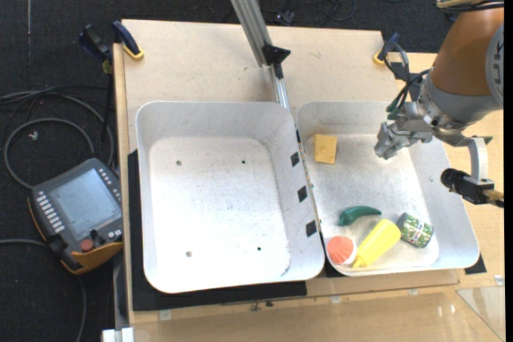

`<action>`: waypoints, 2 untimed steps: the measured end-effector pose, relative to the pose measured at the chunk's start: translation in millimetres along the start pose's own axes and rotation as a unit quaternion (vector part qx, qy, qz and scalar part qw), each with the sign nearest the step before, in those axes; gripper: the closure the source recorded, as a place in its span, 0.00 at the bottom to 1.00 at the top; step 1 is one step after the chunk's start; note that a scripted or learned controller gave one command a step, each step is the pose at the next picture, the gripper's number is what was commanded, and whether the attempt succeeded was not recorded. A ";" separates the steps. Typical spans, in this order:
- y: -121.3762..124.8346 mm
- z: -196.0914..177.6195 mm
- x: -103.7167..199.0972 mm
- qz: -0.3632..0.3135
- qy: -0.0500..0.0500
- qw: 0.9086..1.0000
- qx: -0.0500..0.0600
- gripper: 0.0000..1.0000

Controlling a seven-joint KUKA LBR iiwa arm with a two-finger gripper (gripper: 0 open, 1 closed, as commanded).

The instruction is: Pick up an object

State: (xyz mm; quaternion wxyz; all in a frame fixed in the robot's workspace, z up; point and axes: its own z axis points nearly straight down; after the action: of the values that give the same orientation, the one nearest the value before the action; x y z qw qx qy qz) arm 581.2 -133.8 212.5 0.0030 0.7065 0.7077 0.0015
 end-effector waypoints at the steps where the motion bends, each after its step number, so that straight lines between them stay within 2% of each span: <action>1: 2.7 -63.7 -3.2 -0.001 0.000 1.000 -0.001 1.00; 2: -4.7 -57.8 56.1 -0.003 0.002 1.000 0.003 1.00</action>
State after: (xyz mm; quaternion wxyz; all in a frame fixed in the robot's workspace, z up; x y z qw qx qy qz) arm 576.0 -77.6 270.2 -0.0006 0.7042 0.7100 0.0006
